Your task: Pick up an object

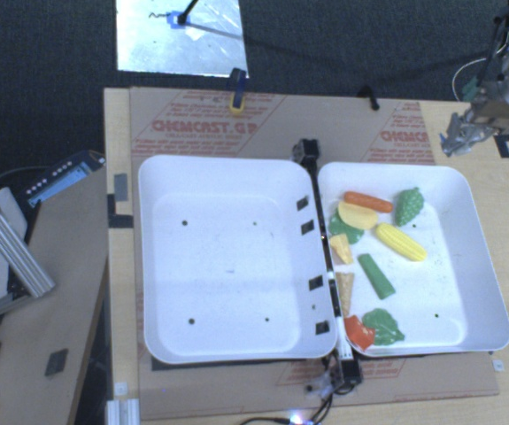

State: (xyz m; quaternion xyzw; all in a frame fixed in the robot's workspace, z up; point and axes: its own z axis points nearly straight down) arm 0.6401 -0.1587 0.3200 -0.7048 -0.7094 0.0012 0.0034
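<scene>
Toy foods lie in the right bin (480, 264), mostly on its left half. An orange carrot (369, 202) and a green bumpy piece (408, 205) sit at the far side. Below them are a yellow slice (358, 215), a corn cob (401, 243), a cheese wedge (341, 249) and a green stick (376, 275). A tan cone (345, 292), a red piece (358, 331) and a leafy green (383, 324) lie near the front left corner. My gripper (463, 136) hangs high, beyond the right bin's far right corner, away from all the toys.
The left bin (227, 255) adjoins the right one along a divider with black clips (314, 246). Both rest on a cardboard sheet (201, 122). A foil square (181, 25) lies at the back. A metal rail (6, 246) stands at the left.
</scene>
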